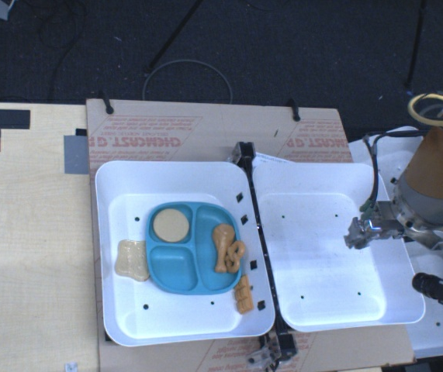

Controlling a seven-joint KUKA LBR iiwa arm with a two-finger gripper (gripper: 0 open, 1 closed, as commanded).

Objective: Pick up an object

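Observation:
A blue sectioned plate [176,273] lies in the left bin [120,188]. On it rest a round tan cracker [170,225] and a brown pretzel-shaped piece [226,247]. A pale tan slice [132,260] lies in the bin just left of the plate, and a small orange-brown piece [243,294] sits at the plate's lower right corner. My gripper [357,234] hangs at the right edge of the right bin [314,184], far from all these things, with nothing visibly in it.
A black divider clip runs between the two bins [256,239]. Cardboard [205,134] lies under the bins. A pale wooden bench top [27,231] spreads to the left. The arm's orange band [432,161] is at the far right.

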